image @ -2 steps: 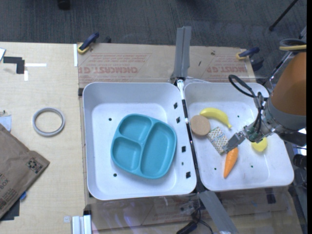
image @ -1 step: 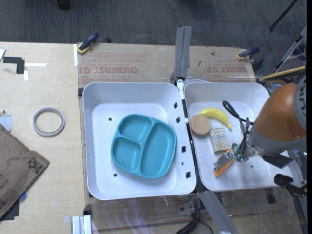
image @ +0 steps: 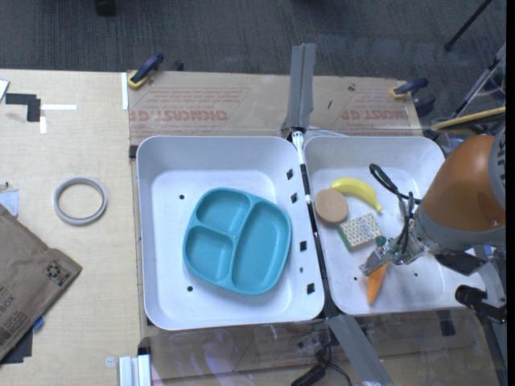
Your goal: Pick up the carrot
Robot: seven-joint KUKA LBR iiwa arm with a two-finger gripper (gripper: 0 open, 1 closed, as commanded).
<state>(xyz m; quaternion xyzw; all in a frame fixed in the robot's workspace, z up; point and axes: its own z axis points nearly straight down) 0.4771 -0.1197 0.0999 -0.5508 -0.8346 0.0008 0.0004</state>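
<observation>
Camera view: the gripper (image: 385, 256) is seen low in the right bin (image: 418, 153), touching the top end of the carrot (image: 375, 285), which extends below it. Whether the tool is spread or pinching cannot be told. Contact on the carrot's sides should be confirmed before lifting; the sponge (image: 360, 232) lies just beside it.

Red print runs across the flat cardboard sheet (image: 273, 103) at the far side of the two bins; it stands upside down and reads "CHEMCAST GP", once on the left half and once on the right. On the brown cardboard box (image: 28, 284) at the near left, "BOX" shows.
</observation>
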